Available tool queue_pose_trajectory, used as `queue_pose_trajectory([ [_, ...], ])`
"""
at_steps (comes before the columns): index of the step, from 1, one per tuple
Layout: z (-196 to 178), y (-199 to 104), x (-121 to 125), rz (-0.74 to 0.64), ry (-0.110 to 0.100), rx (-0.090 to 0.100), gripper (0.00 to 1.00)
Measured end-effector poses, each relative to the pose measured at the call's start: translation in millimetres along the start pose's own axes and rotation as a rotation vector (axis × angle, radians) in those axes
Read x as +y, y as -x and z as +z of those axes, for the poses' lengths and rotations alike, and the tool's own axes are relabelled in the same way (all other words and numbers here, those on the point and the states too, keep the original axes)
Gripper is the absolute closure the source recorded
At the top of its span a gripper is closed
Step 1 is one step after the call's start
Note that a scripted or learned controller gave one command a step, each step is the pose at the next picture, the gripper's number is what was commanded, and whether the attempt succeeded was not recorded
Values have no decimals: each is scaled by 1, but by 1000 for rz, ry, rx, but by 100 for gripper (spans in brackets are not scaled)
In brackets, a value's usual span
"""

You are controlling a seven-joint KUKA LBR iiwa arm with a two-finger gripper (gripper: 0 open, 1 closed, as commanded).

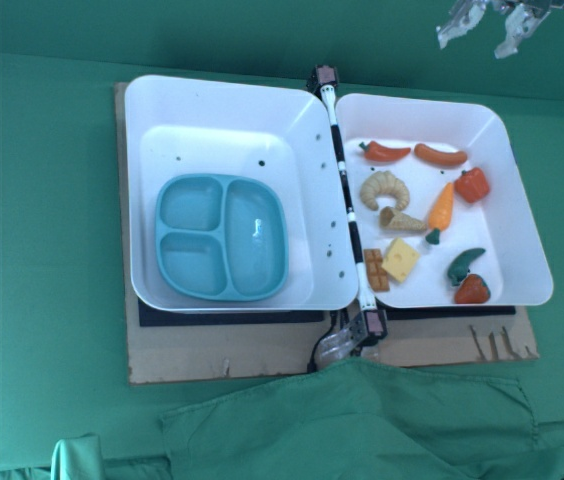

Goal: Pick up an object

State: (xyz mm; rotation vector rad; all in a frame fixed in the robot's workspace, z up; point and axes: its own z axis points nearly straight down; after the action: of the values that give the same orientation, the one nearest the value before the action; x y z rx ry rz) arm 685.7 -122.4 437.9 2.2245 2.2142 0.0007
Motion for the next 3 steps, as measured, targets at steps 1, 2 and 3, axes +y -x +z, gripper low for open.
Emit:
queue_pose_trajectory([
  [1,51,69,-6,4,-4,-2,0],
  [2,43,65,-1,-1,5,-3,0],
  [3,28,66,-1,1,12,-7,100],
])
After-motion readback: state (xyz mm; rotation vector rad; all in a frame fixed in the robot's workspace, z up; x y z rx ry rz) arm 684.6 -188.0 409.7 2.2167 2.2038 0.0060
